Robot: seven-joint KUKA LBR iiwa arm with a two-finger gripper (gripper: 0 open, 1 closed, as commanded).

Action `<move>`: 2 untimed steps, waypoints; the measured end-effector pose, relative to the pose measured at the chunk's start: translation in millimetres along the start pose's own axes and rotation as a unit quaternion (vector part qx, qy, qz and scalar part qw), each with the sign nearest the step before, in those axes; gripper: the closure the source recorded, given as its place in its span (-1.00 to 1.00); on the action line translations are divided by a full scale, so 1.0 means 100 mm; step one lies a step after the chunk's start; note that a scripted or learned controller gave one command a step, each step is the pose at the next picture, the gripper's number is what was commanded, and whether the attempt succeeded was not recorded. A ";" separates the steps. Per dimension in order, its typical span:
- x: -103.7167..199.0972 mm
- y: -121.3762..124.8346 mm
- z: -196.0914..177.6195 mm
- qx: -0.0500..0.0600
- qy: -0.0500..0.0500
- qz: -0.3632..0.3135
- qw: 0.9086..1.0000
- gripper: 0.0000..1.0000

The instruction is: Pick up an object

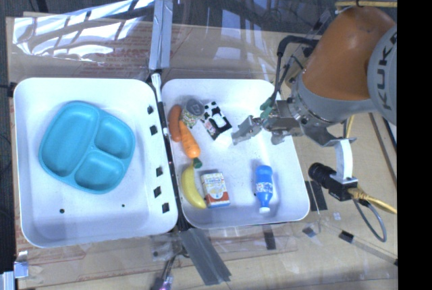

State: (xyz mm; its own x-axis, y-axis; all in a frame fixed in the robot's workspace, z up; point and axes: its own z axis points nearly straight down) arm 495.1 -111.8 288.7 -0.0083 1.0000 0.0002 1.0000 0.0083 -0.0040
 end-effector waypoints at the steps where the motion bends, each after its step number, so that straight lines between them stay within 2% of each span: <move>1: -0.51 -0.19 0.89 0.001 0.000 0.052 0.999 -1.00; 2: -0.91 -0.17 1.97 -0.002 0.000 0.053 0.999 -1.00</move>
State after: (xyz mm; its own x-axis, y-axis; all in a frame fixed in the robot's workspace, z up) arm 477.6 -202.4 92.0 0.0968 0.9953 0.0009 0.9953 -0.0968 -0.0003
